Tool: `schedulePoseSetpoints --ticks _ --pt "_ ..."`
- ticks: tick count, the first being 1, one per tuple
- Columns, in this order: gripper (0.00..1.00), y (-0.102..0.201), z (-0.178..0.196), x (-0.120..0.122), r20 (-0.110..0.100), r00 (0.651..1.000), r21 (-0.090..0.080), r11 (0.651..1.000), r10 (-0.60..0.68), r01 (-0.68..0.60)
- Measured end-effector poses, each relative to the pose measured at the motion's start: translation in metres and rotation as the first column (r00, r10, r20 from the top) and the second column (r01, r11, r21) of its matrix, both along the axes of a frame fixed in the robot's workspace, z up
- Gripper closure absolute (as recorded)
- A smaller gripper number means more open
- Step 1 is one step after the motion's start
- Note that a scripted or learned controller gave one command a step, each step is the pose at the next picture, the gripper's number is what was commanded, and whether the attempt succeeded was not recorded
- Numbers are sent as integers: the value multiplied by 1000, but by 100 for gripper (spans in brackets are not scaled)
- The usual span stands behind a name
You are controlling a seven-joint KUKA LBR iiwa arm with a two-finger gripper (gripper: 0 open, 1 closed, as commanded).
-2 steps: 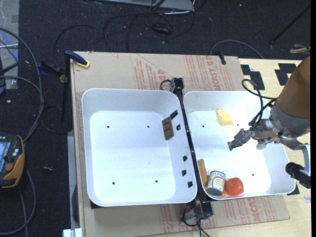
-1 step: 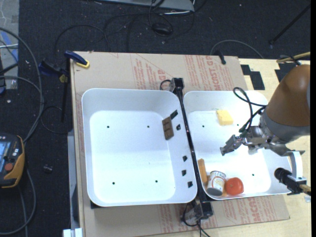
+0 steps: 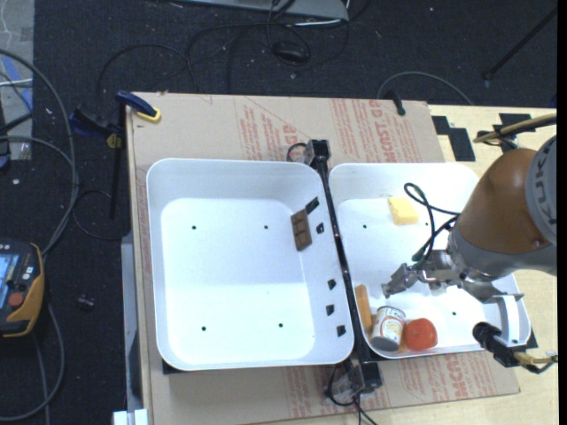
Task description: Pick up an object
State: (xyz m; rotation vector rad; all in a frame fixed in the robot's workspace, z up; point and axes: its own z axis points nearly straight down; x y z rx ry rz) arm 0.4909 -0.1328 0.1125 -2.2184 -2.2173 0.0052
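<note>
Arm (image 3: 509, 215) reaches in over the right bin (image 3: 354, 177), gripper (image 3: 399, 282) low above the bin floor, near the front edge. Fingers look slightly spread with nothing between them, though they're small and dark here, so the hand reads as open and holding nothing.

Candidate things, all in the right bin: a can (image 3: 388, 326) lying in the front left corner, a red ball (image 3: 422, 333) touching it on the right, an orange stick (image 3: 362, 305) along the left wall beside the can, and a yellow block (image 3: 403, 210) well apart toward the back edge. Left bin (image 3: 159, 237) has a brown bar (image 3: 302, 230) leaning on its right wall.

Nearest targets are the can and ball, just in front of the gripper. To do this well: pick one, centre over it, come straight down. The three front items crowd the corner, so the fingers risk landing on two at once or hitting the wall. The can looks hard, smooth and round, likely to roll unless the fingers close across its short width. The ball is glossy and round and may squirt out. The yellow block looks soft, matte and squarish, stands alone, and is probably the easiest grab.
</note>
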Motion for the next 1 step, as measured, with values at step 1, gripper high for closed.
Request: schedulePoseSetpoints --ticks 1 --pt "100 0 13 2 6 1000 -1 1000 0 0"
